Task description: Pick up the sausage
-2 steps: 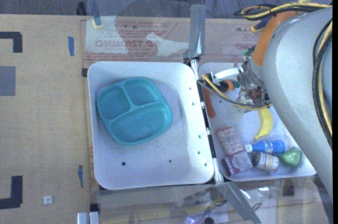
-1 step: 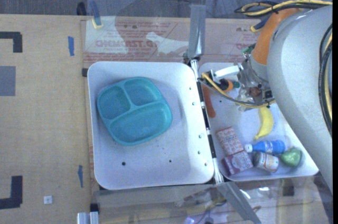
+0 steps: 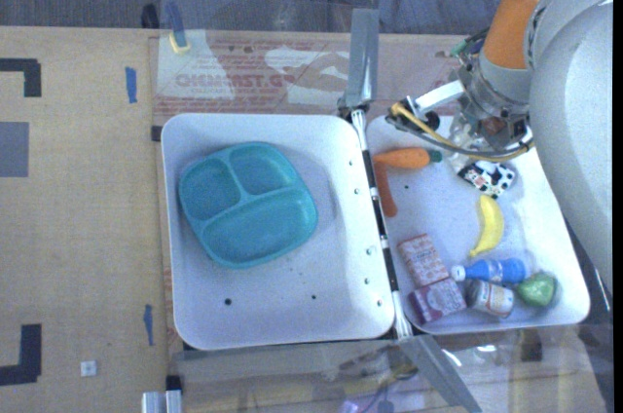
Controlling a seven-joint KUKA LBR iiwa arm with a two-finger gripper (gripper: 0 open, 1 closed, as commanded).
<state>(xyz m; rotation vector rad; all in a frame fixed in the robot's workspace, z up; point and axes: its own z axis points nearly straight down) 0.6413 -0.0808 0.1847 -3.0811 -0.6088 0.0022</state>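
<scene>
In the right bin (image 3: 555, 206), the sausage (image 3: 386, 193) lies free; the jaws' state is unclear.

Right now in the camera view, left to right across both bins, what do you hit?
Teal divided plastic plate → thin reddish-brown sausage along the right bin's left wall → pink printed box → yellow banana → green rounded toy.

Divided plate (image 3: 248, 204): teal plastic, smooth, slightly glossy. Bins (image 3: 263, 323): white, matt plastic. Bench (image 3: 78, 206): pale wood, matt. Sausage (image 3: 386, 192): orange-brown, possibly plastic. Banana (image 3: 488, 226): yellow, glossy.
</scene>
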